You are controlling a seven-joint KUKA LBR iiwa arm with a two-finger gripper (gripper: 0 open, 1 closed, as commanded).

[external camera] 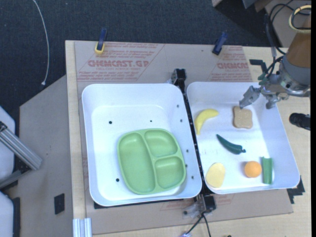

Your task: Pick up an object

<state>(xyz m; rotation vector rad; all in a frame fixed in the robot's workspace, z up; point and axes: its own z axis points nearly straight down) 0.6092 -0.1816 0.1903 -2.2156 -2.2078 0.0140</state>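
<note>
The claw hangs over the far part of the right bin, fingers spread wide apart and nothing between them. One fingertip is just above the far edge of the toast; the other is beside it, toward the arm.

The toast, taken as the landmark, lies flat on the bin floor almost directly under the claw and is the likeliest target. It looks like a light, stiff toy slab with a matt surface, probably not fragile and not slippery. Because it lies flat, a grasp should close across its two narrow sides, with the fingertips brought down to the floor on either side.

Other items, relative to the toast:
- banana: beside it, toward the left bin, apart.
- dark green pepper: nearer the camera, close but not touching.
- orange: well nearer the camera, round and likely to roll.
- green stick: just beside the orange.
- pale yellow disc: at the near corner.

Nothing touches the toast, so approach from above looks unobstructed. The left bin holds a green divided tray, well apart.
</note>
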